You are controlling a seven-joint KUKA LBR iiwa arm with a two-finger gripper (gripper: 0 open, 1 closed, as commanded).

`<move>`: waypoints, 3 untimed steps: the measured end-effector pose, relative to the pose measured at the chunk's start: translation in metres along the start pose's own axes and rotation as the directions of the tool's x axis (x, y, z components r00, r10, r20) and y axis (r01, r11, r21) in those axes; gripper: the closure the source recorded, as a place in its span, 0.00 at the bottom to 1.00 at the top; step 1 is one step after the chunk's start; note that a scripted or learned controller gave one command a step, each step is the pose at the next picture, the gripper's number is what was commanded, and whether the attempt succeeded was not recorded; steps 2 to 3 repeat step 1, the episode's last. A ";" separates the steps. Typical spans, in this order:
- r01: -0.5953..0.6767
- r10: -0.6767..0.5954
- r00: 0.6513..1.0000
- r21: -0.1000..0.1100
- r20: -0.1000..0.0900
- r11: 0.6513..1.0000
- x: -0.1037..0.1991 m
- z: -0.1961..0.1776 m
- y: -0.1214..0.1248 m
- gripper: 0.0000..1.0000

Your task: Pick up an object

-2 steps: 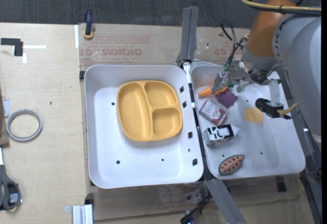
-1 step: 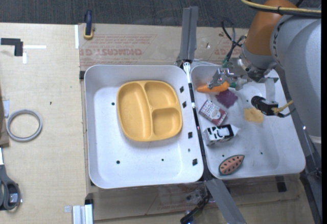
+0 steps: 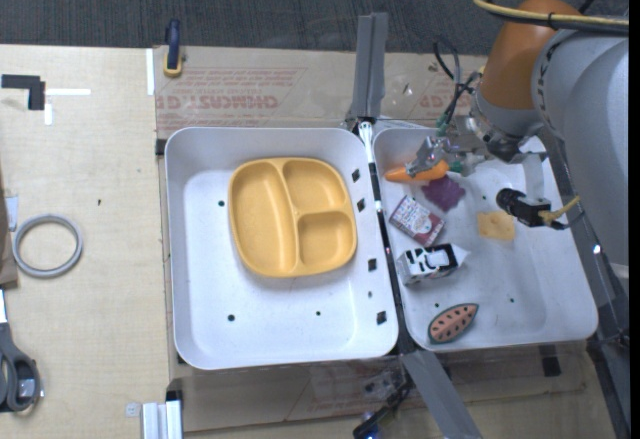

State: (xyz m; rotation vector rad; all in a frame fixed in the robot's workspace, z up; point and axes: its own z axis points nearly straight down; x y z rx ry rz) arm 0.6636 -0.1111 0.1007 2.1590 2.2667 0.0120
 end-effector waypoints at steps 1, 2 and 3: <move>0.029 -0.029 1.000 0.012 0.000 1.000 -0.010 0.007 -0.005 0.00; 0.029 -0.029 1.000 0.012 0.000 1.000 -0.010 0.007 -0.005 0.00; 0.029 -0.029 1.000 0.012 0.000 1.000 -0.010 0.007 -0.005 0.00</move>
